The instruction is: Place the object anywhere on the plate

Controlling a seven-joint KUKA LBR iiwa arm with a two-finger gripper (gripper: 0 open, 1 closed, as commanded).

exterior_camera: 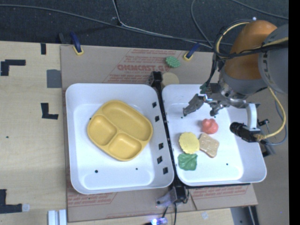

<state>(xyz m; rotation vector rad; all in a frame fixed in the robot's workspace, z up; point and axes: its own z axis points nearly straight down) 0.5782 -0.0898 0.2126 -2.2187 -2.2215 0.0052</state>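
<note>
**Pick one toy, then carry it to the yellow plate**

The landmark here is the red toy [209,125] in the right bin [234,172].

Nearest to the camera, below and to the left of the red toy, lies a green toy [187,161]. Just above the green toy sits a yellow toy [189,142], and a tan toy like a slice of bread [209,145] touches the yellow one, right under the red toy. These three are packed close together. The red toy sits a little apart from them, so it looks like the easiest one to grab.

The pincer [205,105] hangs just above and a bit left of the red toy. Its two fingers are spread wide and hold nothing.

To do this step well, the pincer should move over the middle of the red toy, go straight down, and close with one finger on each side. It should stay clear of the bread toy so nothing gets pushed.

Far to the left of the red toy, in the left bin [79,172], waits the yellow plate [120,130] with three parts. Nothing lies on it yet. Any part will do.
</note>
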